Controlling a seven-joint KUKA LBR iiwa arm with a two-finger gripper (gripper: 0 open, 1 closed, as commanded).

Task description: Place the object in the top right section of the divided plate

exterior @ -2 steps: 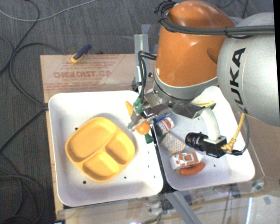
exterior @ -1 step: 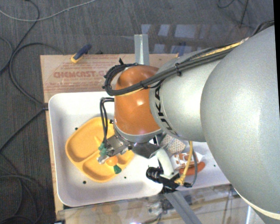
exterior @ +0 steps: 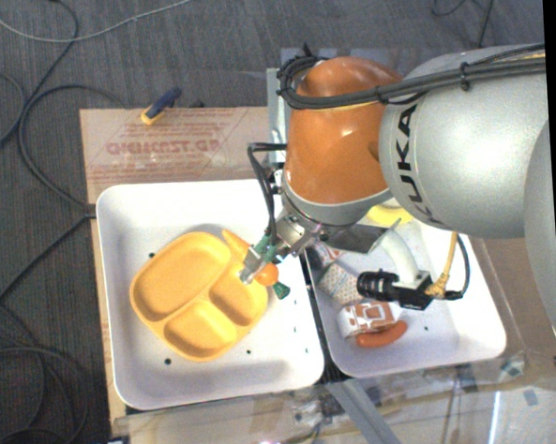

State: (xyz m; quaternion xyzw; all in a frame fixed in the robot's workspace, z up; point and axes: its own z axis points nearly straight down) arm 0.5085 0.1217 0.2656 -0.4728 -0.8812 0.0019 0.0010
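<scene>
A yellow divided plate [exterior: 193, 297] lies tilted in the left bin [exterior: 146, 365]. It has one large section at its upper left and two smaller ones at its lower right. My gripper [exterior: 260, 264] hangs over the plate's right rim, close to the wall between the bins. A small orange object with a green end [exterior: 277, 284] sits right at the fingertips and looks pinched between them. It hovers at the plate's right edge, partly beyond the rim. The arm's orange band and grey body cover the bins' upper right.
The right bin [exterior: 473, 340] holds a white and orange toy [exterior: 364, 317] above a red sausage-like piece [exterior: 379, 337], a grey patterned item [exterior: 338, 280] and a yellow thing [exterior: 386, 217] under the arm. A cardboard sheet [exterior: 160, 144] lies behind the left bin.
</scene>
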